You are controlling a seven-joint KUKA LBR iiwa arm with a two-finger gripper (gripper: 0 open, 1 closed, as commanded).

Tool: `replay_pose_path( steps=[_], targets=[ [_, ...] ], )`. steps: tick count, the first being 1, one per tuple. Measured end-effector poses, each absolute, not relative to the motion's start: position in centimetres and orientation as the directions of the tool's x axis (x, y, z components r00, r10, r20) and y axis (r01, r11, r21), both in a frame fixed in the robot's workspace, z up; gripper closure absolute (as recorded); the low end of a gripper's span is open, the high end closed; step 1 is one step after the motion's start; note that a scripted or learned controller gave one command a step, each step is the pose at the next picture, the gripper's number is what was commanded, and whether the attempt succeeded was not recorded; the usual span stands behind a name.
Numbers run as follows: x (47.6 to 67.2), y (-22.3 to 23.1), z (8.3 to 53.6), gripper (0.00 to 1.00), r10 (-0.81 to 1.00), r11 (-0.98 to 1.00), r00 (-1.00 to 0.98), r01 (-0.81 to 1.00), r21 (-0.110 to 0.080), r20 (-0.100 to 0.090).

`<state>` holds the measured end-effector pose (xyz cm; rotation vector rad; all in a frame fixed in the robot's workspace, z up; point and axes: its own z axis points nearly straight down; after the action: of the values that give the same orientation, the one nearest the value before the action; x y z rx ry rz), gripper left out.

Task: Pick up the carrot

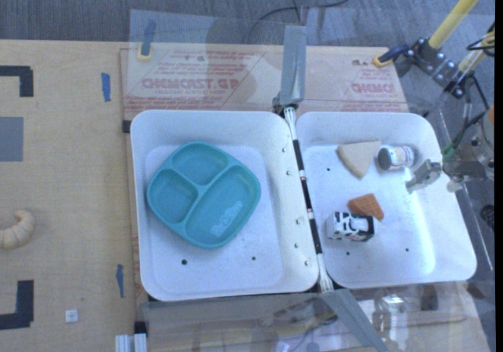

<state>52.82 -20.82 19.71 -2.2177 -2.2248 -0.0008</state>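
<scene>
The carrot [366, 206] is a short orange piece lying in the middle of the right bin [448, 252]. A black-and-white toy cow [350, 226] touches it on its lower left. My gripper [423, 175] reaches in at the bin's right rim, to the right of the carrot and a little farther back, apart from it. Nothing shows between its tips.
A beige wedge [358, 158] and a small silver can [394, 157] lie at the back of the right bin, near the gripper. The left bin [157, 264] holds a teal divided plate [203, 194]. A croissant [16, 229] lies on the bench at far left.
</scene>
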Motion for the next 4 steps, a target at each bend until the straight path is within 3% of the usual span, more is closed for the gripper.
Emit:
replay_pose_path(
  steps=[1, 2, 3, 4],
  targets=[
    [53.0, -13.1, 13.9, 0.0, 0.995, 0.102, -0.102, 0.995, 0.0, 0.001],
    [55.1, -14.0, 8.9, 0.0, 0.853, 0.521, -0.521, 0.853, 0.007, -0.004],
    [55.2, -14.3, 10.0, 1.0, 0.857, 0.515, -0.515, 0.857, 0.013, -0.009],
    [52.1, -3.8, 18.5, 1.0, 0.722, 0.692, -0.692, 0.722, 0.003, -0.002]
  ],
)
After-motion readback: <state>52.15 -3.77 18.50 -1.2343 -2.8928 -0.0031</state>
